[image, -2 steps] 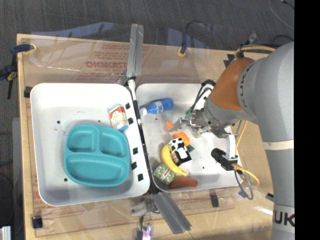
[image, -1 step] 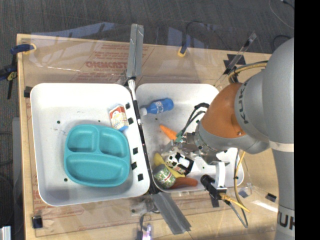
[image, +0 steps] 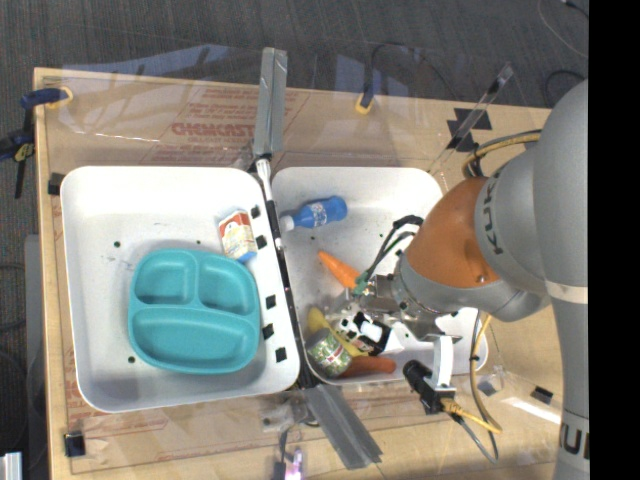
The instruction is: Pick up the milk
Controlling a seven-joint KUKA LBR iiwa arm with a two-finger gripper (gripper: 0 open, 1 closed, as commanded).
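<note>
– White and red, the milk carton [image: 237, 235] lies in the left bin [image: 90, 268], at the teal plate's [image: 192, 311] one o'clock corner, close to the divider. Do we agree on its axis?
– We do: it runs roughly from eleven to five o'clock. We cannot tell which end is the top.
– And the gripper [image: 365, 313]?
– We see it low in the right bin [image: 400, 183], at five o'clock from the carrot [image: 338, 266], well apart from the carton. Whether it is wide or narrow, we cannot tell.

Slanted overhead view of both bins [image: 90, 298]
</note>
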